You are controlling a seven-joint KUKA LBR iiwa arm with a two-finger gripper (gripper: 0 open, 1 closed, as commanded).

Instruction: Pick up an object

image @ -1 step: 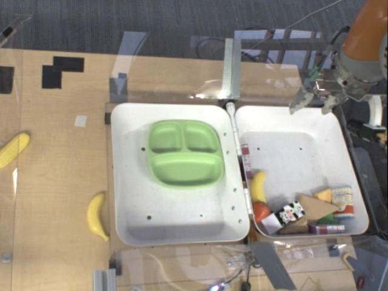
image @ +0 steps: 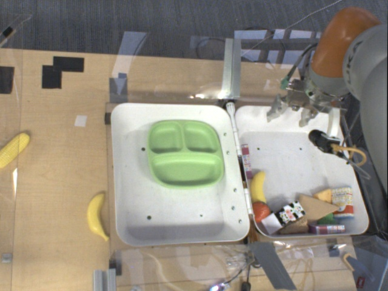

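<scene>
My gripper [image: 289,114] hangs over the back edge of the right bin [image: 291,156], open, with nothing between its spread fingers [image: 273,110]. The bin's objects lie well in front of it, along the near wall: a yellow banana [image: 259,185], a red tomato-like ball [image: 260,211], a small black-and-white patterned box [image: 290,213], a brown cardboard wedge [image: 319,205], a yellow-and-white packet [image: 339,196] and coloured markers [image: 330,228]. A thin reddish packet [image: 245,160] leans on the bin's left wall.
The left bin [image: 127,174] holds a green divided plate [image: 183,152]. Two toy bananas lie on the bench outside the bins, one far left [image: 13,148], one beside the left bin [image: 97,216]. A metal divider [image: 231,71] stands behind the bins.
</scene>
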